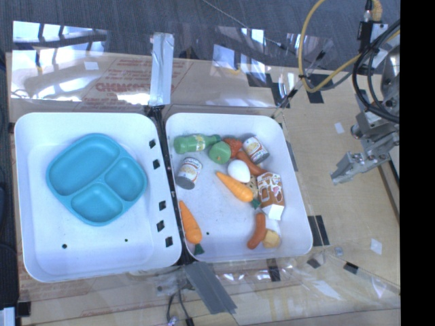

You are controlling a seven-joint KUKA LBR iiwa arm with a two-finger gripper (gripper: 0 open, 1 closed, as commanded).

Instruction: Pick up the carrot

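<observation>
orange carrot lying lengthwise along right bin's left wall, leafy end seemingly nearest.

Tray lies in the left bin; carrot at the right bin's seven o'clock; egg central.

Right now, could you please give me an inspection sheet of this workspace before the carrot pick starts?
Surface: bench with two white bins; left bin, right bin.
Job's things: two carrots in the right bin, one mid-bin beside the egg, one along the left wall.
Clutter: two cans, green items, sausage, carton; blue tray in the left bin.
Grippers: tool right of the bins, over the bench; finger state unclear.
Cables: yellow hose and black cables upper right.
Surroundings: cardboard and tape behind the bins.
</observation>
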